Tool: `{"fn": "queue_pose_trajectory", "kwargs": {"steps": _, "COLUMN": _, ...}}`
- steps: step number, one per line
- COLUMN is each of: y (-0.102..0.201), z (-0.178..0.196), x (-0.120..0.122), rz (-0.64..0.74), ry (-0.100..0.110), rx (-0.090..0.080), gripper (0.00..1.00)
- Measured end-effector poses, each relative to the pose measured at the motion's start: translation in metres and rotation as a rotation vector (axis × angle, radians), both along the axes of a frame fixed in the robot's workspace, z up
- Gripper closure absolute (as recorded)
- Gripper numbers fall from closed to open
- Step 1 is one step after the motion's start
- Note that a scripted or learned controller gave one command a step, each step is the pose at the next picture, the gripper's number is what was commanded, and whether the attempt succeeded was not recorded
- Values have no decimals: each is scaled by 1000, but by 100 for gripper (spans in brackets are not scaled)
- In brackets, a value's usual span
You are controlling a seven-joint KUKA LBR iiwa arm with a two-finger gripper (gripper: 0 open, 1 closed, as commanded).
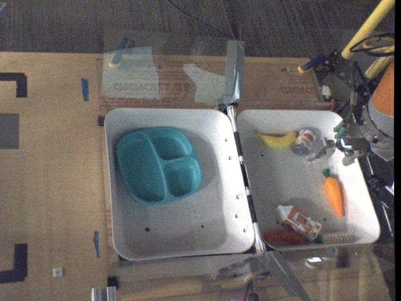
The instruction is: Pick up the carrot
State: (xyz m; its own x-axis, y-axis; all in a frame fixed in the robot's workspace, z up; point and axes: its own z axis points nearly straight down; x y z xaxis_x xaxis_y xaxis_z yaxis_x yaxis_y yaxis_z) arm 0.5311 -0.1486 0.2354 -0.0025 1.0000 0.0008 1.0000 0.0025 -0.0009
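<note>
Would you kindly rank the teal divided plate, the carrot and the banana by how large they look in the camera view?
1. Teal divided plate, by far the largest.
2. and 3. Carrot and banana look alike; unranked.

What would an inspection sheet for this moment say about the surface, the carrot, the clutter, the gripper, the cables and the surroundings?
Surface: two white bins side by side, left bin and right bin, on a brown bench.
Job's things: carrot lies in the right bin near its right wall, green top pointing up the picture, not held.
Clutter: banana, can, small carton, red item in the right bin; teal divided plate in the left bin.
Gripper: gripper above the carrot, beside the can, fingers apart, nothing between them.
Cables: black cable on the floor beyond the bench.
Surroundings: dark carpet, blue tape marks on the bench.
</note>
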Motion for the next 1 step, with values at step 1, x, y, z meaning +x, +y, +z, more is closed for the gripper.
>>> {"fn": "queue_pose_trajectory", "kwargs": {"steps": 1, "y": -31, "z": -135, "x": -19, "rz": -221, "ry": -2, "rx": 4, "gripper": 0}}
